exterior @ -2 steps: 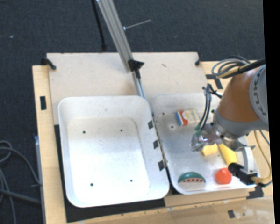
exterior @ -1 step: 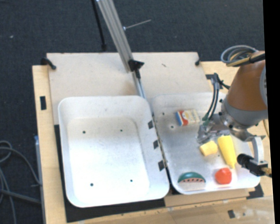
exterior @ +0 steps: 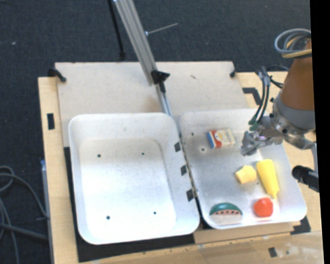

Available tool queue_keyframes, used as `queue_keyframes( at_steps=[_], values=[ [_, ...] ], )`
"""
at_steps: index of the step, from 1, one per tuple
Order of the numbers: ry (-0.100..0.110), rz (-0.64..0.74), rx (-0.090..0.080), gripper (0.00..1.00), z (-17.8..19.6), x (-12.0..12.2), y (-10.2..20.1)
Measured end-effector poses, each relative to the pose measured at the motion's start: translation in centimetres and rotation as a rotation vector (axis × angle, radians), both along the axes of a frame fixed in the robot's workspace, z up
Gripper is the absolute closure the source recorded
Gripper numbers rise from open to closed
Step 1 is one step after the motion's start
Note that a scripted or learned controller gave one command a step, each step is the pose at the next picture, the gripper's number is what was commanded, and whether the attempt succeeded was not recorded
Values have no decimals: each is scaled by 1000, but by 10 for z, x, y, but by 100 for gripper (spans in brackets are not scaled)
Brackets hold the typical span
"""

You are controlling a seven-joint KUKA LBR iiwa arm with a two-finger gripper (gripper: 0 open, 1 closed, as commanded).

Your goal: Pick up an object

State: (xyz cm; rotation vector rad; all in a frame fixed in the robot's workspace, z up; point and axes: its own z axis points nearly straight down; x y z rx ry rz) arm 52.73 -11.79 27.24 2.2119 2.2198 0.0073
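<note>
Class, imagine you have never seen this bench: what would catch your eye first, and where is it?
Bright toys cluster in the right bin: a yellow corn cob, a yellow chunk, a red ball, a watermelon slice and a small carton. The gripper hangs above them, right of the carton. A metal rail slants across the top.

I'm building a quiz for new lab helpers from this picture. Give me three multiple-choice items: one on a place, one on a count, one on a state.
1. Which bin holds the objects?
A. left bin
B. right bin
C. both

2. How many objects lie in it?
A. three
B. five
C. seven

3. How is the pincer placed?
A. above the right bin's far right part
B. over the left bin
C. off the bench

Key:
1 B: the small carton, yellow chunk, corn cob, tomato and watermelon slice lie in the right bin.
2 B: those five.
3 A: the pincer sits there.
</note>
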Motion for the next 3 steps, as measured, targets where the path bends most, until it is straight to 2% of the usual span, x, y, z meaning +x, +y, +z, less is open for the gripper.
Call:
queue_keyframes(
  at_steps=[1, 3],
  values=[
    [6, 2, 2, 100, 13, 1, -1],
    [9, 2, 3, 100, 10, 8, 90]
  ],
)
